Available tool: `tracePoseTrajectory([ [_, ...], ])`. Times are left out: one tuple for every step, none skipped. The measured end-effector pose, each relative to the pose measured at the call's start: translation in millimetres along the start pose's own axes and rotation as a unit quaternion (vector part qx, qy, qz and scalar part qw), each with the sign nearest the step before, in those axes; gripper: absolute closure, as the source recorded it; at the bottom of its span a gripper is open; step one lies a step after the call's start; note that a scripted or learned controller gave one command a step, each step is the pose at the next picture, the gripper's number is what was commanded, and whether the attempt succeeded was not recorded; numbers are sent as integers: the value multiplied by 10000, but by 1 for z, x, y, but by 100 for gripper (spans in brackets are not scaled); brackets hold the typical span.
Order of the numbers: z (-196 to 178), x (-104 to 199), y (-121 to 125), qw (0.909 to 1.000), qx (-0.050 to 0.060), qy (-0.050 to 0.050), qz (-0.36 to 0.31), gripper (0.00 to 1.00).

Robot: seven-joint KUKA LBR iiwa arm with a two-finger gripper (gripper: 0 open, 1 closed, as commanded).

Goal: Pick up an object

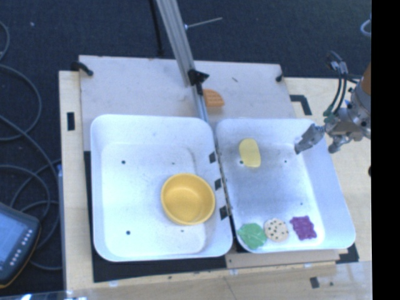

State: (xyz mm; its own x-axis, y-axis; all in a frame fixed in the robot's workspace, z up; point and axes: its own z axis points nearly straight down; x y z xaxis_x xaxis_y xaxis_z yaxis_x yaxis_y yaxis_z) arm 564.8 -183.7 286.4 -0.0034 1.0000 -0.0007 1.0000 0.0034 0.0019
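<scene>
Pincer [322,140] hangs open and empty at the right bin's [325,186] far-right rim; yellow piece [250,152] lies leftward, long axis running near-to-far.

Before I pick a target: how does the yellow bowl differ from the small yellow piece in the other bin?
The yellow bowl is far larger than the small yellow piece. The bowl is round, hollow and sits open side up; the piece is an oblong, solid-looking lump. The bowl's yellow is deeper, the piece's paler. The bowl sits in the left bin, the piece in the right bin. Both lie apart from the gripper.
</scene>
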Motion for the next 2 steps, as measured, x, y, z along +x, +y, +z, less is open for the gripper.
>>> tracePoseTrajectory([
  [0,0,0,10000,-1,2,1,0],
  [44,-7,-3,10000,26,-5,20,0],
])
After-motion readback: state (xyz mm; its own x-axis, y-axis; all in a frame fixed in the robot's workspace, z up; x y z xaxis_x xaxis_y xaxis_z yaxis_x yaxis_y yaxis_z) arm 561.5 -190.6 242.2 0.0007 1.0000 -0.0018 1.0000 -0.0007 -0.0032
